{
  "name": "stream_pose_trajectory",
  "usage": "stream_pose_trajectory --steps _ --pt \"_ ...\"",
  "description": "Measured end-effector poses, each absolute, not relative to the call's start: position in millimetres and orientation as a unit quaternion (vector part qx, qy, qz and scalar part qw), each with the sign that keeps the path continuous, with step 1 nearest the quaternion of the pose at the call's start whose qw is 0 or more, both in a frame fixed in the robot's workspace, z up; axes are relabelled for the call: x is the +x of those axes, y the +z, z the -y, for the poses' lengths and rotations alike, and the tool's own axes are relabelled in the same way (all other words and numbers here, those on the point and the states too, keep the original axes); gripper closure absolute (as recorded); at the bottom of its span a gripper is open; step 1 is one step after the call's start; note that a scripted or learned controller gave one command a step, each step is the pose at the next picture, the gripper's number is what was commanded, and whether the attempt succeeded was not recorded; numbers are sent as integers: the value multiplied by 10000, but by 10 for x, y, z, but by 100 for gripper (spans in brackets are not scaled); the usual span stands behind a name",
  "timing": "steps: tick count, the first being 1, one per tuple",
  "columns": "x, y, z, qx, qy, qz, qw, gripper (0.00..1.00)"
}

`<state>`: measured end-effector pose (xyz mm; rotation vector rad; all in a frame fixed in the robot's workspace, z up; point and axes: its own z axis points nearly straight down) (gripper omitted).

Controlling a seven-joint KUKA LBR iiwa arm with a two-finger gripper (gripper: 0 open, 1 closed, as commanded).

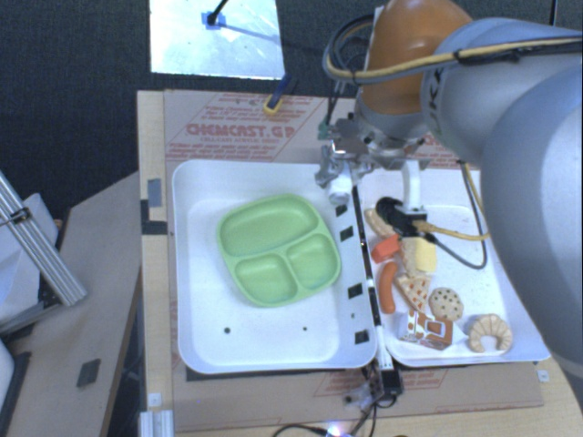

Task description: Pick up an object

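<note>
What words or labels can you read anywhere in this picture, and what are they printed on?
"CHEMCAST GP": red print on the brown sheet behind the left bin; the letters are soft, so this reading is approximate.
Smaller red lines above and below it: too blurred to read.
Red print on the sheet's front edge: too small to read.

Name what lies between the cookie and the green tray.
In the camera view, a pizza slice and a sausage lie between the cookie and green tray, plus the bins' divider.
</note>
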<state>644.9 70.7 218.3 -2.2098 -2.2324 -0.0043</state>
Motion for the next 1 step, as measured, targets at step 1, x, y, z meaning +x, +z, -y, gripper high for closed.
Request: stream_pose_trajectory --steps 1 --pt "6538 2328 -753 -7047 -12 7095 -5 100"
